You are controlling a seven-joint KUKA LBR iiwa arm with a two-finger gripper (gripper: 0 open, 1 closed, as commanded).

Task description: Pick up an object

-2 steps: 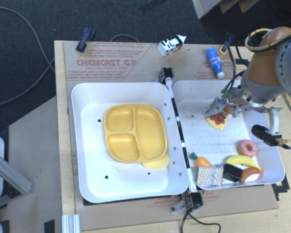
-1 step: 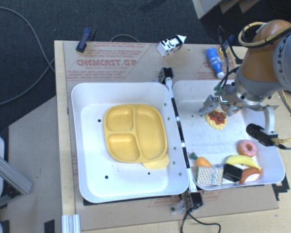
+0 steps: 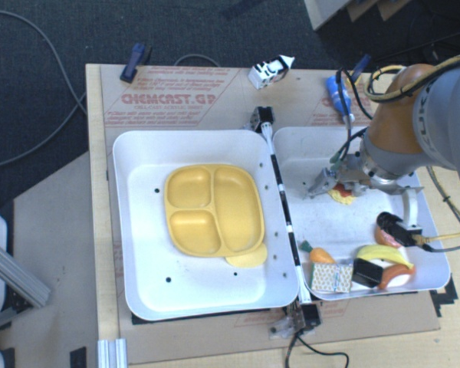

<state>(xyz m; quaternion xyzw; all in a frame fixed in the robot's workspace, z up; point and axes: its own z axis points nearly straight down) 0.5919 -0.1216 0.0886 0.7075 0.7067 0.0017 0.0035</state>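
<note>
My gripper [image 3: 324, 183] reaches into the upper middle of the right bin [image 3: 307, 148], low over its floor. A small yellow and red object [image 3: 343, 195] lies right beside the gripper, just below and to its right, partly hidden by it. Along the bin's front edge lie an orange carrot [image 3: 320, 254], a patterned pale box [image 3: 333, 277], a black block [image 3: 366, 271], a yellow banana [image 3: 383, 254] and a red and white piece [image 3: 399, 277]. None of these is near the gripper.
The left bin [image 3: 138, 228] holds a yellow divided plate [image 3: 213, 209]. A dark divider strip [image 3: 282, 198] runs between the two bins. A blue tool [image 3: 339, 94] and a blue clip [image 3: 133, 61] lie on the board behind the bins.
</note>
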